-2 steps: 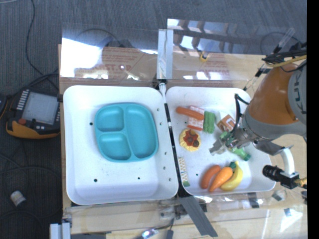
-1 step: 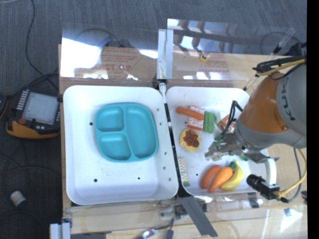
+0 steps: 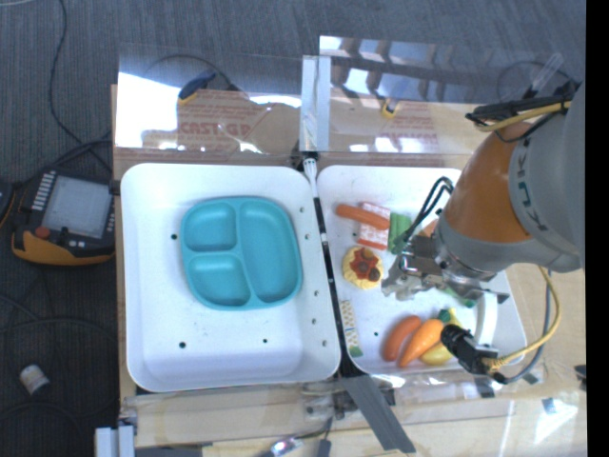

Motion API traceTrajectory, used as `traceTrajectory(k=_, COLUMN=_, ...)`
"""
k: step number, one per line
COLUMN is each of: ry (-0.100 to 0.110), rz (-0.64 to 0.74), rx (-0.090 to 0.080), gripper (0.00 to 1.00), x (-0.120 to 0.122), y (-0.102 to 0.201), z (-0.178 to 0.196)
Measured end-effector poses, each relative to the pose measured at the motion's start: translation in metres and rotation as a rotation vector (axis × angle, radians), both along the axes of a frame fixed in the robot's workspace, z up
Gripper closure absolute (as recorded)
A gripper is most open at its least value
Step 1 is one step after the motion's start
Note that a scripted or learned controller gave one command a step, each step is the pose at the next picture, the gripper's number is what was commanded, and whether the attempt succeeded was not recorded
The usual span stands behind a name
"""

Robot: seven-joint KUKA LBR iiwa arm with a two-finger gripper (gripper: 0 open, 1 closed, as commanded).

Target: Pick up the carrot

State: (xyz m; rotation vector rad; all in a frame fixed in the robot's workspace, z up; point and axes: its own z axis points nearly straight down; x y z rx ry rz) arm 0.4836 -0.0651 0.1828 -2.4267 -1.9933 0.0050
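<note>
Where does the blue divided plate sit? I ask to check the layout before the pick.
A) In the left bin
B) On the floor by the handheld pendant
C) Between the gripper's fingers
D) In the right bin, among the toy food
A: the blue divided plate lies flat in the left bin, while the carrot and the other toy food lie in the right bin.

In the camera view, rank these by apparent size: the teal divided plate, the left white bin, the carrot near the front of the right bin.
1. Left white bin, largest.
2. Teal divided plate, lying inside that bin.
3. Carrot, smallest by far, in the right bin.
</note>
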Motion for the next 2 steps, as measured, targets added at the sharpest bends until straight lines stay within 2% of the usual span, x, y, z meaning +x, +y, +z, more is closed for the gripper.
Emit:
traceTrajectory(k=1, ry=0.002, rz=0.23, rx=0.001, gripper=1.0, x=-0.001, y=0.083, z=0.0)
traceTrajectory(k=2, ry=0.001, rz=0.072, rx=-0.002, gripper=1.0, x=0.02, y=0.024, z=0.008)
